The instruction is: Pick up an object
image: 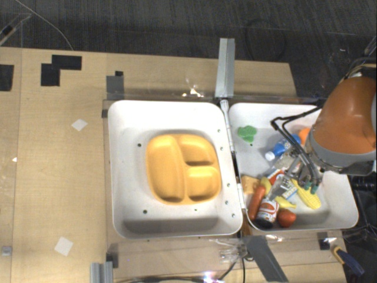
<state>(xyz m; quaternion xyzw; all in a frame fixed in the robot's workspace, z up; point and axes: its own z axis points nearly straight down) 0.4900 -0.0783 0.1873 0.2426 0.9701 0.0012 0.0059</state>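
I count two bins (118,175): one yellow tray (181,167) left, one toy pile (281,196) right. My claw (297,173) is down there; its grip I cannot tell.

Plastic bins and toys on a pale wooden worktop

The two shallow white bins (121,158) look like smooth moulded plastic with a soft sheen; the yellow three-compartment tray (181,168) at centre frame is glossy plastic. The light tan worktop (53,175) at left appears matt, like plywood, under a dark, rough carpet-like floor (147,16) along the top. The grey upright bar (225,69) looks like dull metal. The arm's orange band (347,117) at right is smooth and semi-glossy.
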